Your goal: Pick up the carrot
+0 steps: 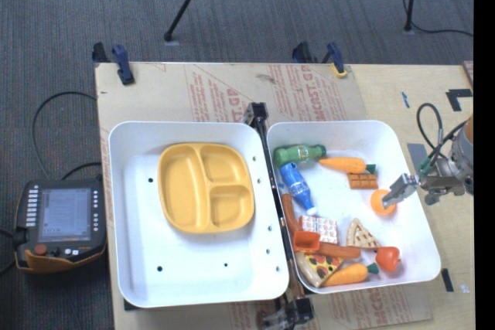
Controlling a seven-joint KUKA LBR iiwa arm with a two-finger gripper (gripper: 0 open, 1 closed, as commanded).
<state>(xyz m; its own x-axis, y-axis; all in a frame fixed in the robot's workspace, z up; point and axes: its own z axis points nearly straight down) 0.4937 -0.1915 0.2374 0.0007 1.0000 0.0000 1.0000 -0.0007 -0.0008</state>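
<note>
Two bins sit side by side on the bench (224, 93). The left bin (131, 243) holds a divided plate (206, 187), set toward its far half. The right bin (387, 137) holds the remaining items. At its far left lies a bottle (299, 154) on its side; a carrot (345, 164) lies just to the right of it, with a small block (362, 181) in front of the carrot. A second bottle (296, 186) lies in front of the first. Near the right wall, the gripper (402, 186) is above or touching a round piece (382, 201); contact cannot be confirmed. At the near end lie a pizza slice (360, 233), a second carrot (348, 273) and a tomato-like piece (388, 259). A pendant (62, 224) rests on the floor left of the bench.
</note>
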